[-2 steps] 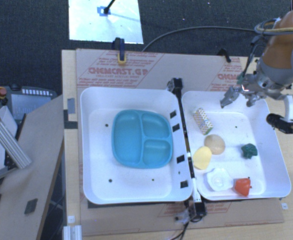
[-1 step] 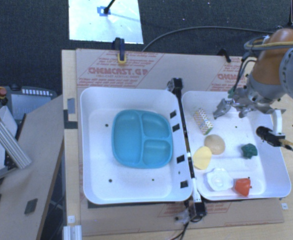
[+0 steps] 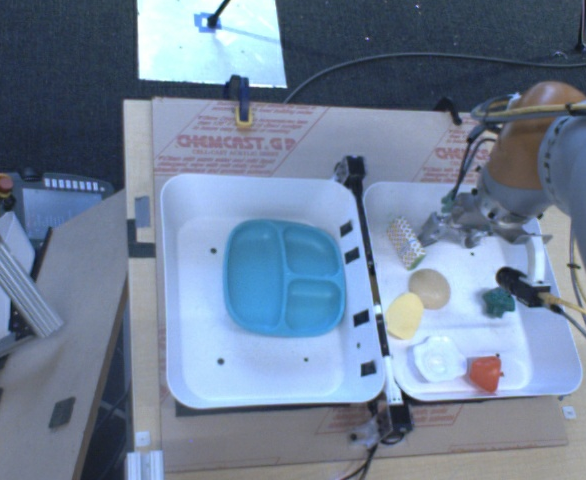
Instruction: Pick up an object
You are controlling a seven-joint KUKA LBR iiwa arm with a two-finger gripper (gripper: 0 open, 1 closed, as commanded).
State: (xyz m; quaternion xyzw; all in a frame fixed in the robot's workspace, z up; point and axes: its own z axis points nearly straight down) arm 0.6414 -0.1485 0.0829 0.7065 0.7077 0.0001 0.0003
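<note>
My gripper (image 3: pixel 450 236) hangs over the back of the right bin (image 3: pixel 563 368), open, with nothing between its fingers. Just left of it lies a small patterned cylinder (image 3: pixel 405 241). Nearer the front are a tan round object (image 3: pixel 430 288) and a yellow one (image 3: pixel 405 315) touching it. A dark green object (image 3: pixel 497 302) lies to the right of them. At the bin's front sit a white cup-like object (image 3: pixel 436 358) and a red object (image 3: pixel 485 372).
The left bin (image 3: pixel 188 298) holds a blue divided plate (image 3: pixel 283 276). A black-clipped divider (image 3: pixel 363 268) runs between the two bins. My arm's grey link (image 3: pixel 573 163) reaches in over the right bin's back right corner.
</note>
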